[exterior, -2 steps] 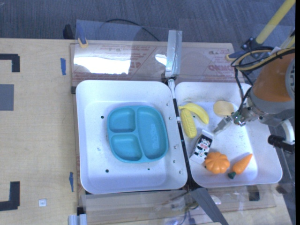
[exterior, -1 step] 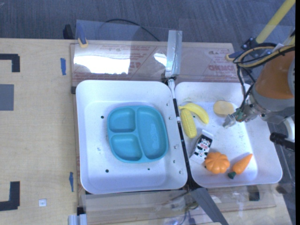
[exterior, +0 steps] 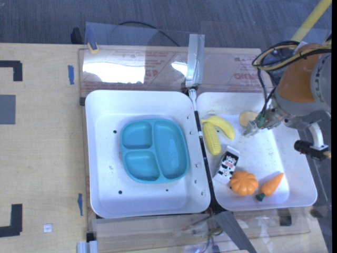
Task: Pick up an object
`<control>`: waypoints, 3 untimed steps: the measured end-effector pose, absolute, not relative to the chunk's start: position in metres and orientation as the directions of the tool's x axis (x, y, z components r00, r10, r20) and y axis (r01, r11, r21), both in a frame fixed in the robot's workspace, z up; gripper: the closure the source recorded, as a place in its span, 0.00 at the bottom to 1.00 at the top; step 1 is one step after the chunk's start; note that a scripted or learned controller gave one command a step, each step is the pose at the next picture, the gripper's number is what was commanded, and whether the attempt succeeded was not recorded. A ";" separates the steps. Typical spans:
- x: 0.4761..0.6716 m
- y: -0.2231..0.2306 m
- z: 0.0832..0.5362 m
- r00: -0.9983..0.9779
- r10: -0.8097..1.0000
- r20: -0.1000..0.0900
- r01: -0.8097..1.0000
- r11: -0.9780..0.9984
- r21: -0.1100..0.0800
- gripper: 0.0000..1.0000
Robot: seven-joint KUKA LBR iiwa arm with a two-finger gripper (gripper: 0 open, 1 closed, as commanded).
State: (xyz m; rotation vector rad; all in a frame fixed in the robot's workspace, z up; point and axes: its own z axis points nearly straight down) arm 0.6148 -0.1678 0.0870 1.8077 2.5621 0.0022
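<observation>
Landmark: going off the right bin [exterior: 303, 194], since everything loose sits in it. The left bin [exterior: 100, 157] just carries a teal divided tray [exterior: 155, 149].

Gripper: the gripper [exterior: 256, 125] hangs low over the right bin's back half, tipped toward its middle. Can't tell from here if the jaws are apart or together, too small and blurry at the tip.

Likely target: a pale yellow round thing [exterior: 246, 118], lemon maybe, near the bin's back wall. It lies just beside the gripper tip on the divider side, possibly touching, honestly can't say. Nothing visibly between the jaws.

How it'd handle: looks like toy plastic food, so I'd guess light, stiff, smooth and a bit slippery. Round shape probably rolls off if pinched off-centre, so grab across its widest part.

Other options: banana [exterior: 221, 125] and corn cob [exterior: 211, 138] lie against the bin's divider side. Black and white card [exterior: 228, 165] sits mid-bin, flat, hard to pinch. Little pumpkin [exterior: 243, 183] and carrot [exterior: 270, 185] are near the front wall, well apart from the gripper.

Risk: I reckon it nudges the lemon thing away.
</observation>
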 end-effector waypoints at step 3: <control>0.651 0.049 0.209 -0.630 0.776 0.002 0.776 0.630 -0.001 1.00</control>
